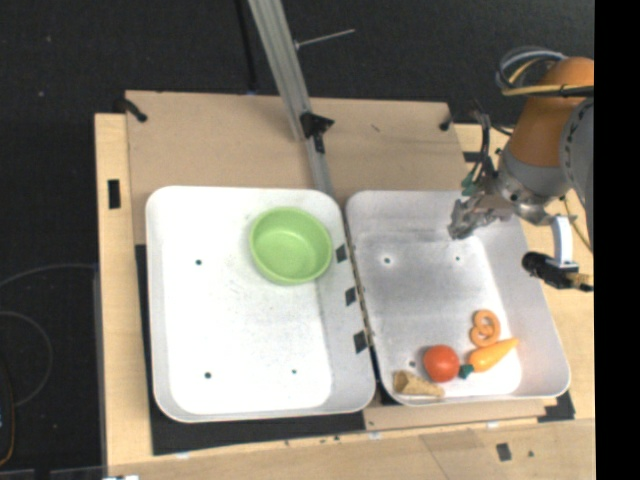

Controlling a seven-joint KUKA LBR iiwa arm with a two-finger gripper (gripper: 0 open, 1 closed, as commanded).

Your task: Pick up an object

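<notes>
two white bins, one green bowl, one tomato, one carrot, one pretzel

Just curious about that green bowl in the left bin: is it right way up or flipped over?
Upright. The green bowl shows its open hollow and rim facing the camera, resting in the left bin. Nothing is visible inside it.

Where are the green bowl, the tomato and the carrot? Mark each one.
green bowl (291, 247), camera view, inner floor of the bowl
tomato (440, 363), camera view, middle of its red top
carrot (494, 353), camera view, middle of its orange body
</notes>
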